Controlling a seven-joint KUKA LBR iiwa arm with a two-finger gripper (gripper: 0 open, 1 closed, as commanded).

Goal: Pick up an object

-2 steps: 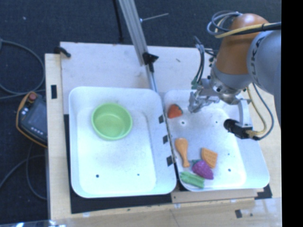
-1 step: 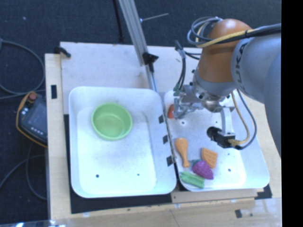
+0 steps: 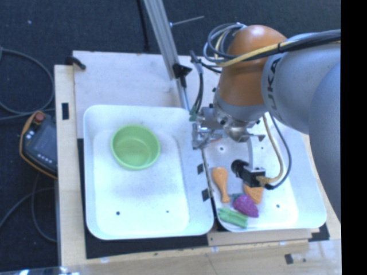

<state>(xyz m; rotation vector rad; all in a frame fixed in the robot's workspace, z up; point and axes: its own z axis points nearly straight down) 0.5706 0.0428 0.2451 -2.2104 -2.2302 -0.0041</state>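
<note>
We are viewing the two-finger gripper, its opening impossible to tell, hovering over the right white bin above an orange plastic drumstick, purple grape cluster and green pod, whose crowding is risking a glancing, failed grasp.

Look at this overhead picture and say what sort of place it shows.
Probably a robotics lab set up for grasping trials: a KUKA arm reaches over two white bins, toy food and a green bowl lie in them, and a teach pendant sits on the dark floor.
</note>
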